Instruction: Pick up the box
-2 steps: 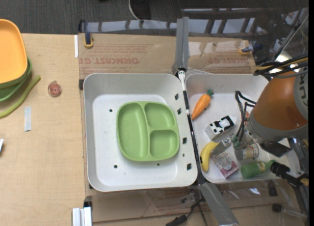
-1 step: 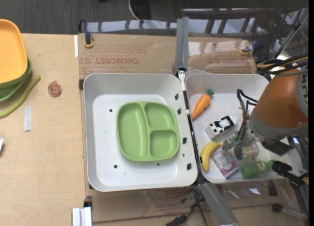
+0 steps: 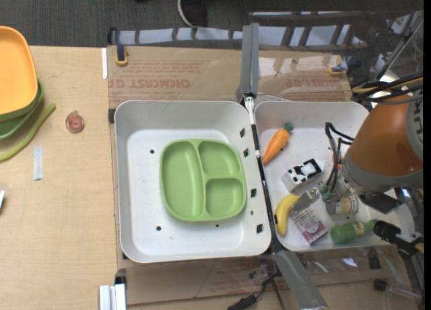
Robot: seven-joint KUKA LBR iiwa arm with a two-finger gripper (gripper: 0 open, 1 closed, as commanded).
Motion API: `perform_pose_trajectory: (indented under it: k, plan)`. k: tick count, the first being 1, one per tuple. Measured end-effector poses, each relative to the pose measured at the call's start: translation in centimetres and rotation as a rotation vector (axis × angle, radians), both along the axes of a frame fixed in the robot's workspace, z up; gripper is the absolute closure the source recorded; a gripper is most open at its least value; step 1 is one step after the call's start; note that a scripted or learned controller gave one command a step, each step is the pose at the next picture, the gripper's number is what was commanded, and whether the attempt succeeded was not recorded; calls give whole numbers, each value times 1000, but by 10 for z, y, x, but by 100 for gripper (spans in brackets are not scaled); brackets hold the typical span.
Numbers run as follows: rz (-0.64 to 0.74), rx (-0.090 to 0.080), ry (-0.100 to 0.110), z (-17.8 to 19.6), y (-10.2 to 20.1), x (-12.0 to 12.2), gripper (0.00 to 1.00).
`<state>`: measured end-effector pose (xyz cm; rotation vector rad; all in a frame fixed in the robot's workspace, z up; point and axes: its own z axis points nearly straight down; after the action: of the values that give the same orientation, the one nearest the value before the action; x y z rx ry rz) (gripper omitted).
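Observation:
A small pink and white box (image 3: 309, 226) lies flat near the front of the right bin (image 3: 306, 118), next to a banana (image 3: 285, 213). My gripper (image 3: 311, 199) hangs low in this bin, just above the box's far edge. It is below the grey arm with the orange band (image 3: 387, 147). Behind the gripper sits a second small box (image 3: 301, 174), white with black markings. The arm hides part of the bin's right side.
A carrot (image 3: 276, 145) lies at the back left of the right bin and a green bottle (image 3: 350, 232) at its front right. The left bin (image 3: 135, 167) holds a green divided plate (image 3: 203, 180). Orange and green dishes (image 3: 15, 86) sit far left on the bench.

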<state>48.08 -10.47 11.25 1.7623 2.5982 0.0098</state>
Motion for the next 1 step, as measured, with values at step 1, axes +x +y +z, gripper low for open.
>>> perform_pose_trajectory:
  k: [1]
  plan:
    - [-30,-3,8,-22,4,-4,0]
